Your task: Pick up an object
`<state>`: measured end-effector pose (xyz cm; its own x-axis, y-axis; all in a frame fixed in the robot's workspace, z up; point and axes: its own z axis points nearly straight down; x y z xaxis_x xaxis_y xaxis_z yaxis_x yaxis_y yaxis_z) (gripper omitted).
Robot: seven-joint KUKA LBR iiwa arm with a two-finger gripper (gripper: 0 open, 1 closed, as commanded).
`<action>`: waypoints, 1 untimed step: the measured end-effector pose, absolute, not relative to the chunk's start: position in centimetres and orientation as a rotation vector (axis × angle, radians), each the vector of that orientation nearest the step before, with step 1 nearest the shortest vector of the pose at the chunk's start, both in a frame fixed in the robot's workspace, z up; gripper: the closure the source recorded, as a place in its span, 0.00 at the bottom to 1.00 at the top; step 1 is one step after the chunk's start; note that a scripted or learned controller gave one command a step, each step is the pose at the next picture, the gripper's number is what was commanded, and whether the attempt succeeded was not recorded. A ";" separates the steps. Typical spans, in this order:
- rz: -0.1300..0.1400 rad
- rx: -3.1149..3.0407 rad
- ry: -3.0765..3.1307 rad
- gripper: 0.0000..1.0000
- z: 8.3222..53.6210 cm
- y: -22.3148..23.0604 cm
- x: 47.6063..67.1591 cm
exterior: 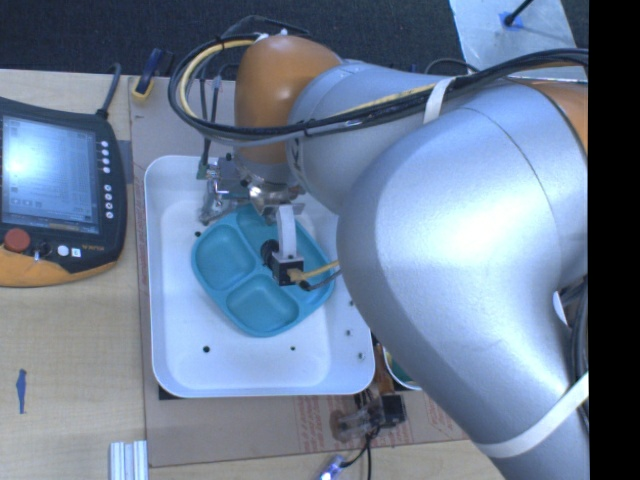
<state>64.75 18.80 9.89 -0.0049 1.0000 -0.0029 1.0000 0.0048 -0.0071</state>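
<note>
Camera view, looking down on the bench at a slant. Centre of frame: a shallow white bin (185, 353) holding a blue divided tray (240, 268), which lies flat and is turned at an angle in the bin's upper half. The grey arm (470, 238) enters from the right and fills most of that side. Its orange band (280, 83) sits at upper centre, ringed by looped black cables (190, 103). Below the band, the gripper (225, 190) hangs at the tray's upper-left rim. Whether it is open or closed cannot be told from where one stands, nor whether it touches the tray. Left of frame: a control pendant (55, 193) with a lit screen rests on the wooden bench (70, 368). Lower left: a small blue pen (22, 389).
</note>
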 end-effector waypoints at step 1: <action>0.012 -2.214 -2.224 0.00 9.8 18.8 64.7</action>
<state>64.73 18.79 9.85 -0.0048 1.0000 -0.0031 1.0000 0.0047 -0.0079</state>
